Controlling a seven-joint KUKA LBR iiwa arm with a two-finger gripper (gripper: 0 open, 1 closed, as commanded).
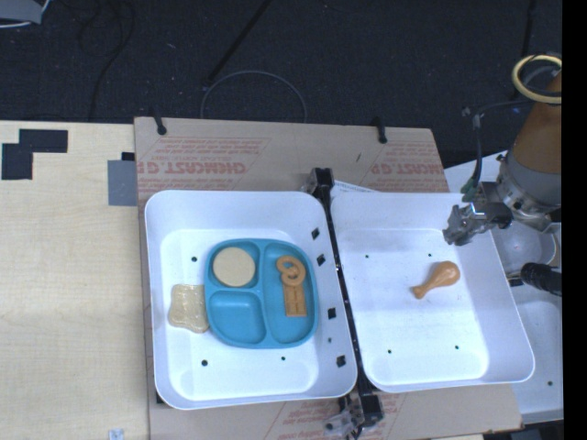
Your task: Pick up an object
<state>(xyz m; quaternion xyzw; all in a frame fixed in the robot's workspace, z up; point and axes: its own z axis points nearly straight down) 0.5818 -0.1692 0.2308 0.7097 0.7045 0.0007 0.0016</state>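
End effector (pixel 461 225) above right bin's (pixel 514 365) far edge — drumstick (pixel 437 280) below

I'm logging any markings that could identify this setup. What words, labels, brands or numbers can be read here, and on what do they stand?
"GENERAL GP": my best reading of red print, seen upside down, on the cardboard sheet under the bins, left of its middle; blurred, so uncertain.
The same red print, right of that near the top edge: too blurred to confirm.
Red print on the cardboard's lower edge: too small to read.
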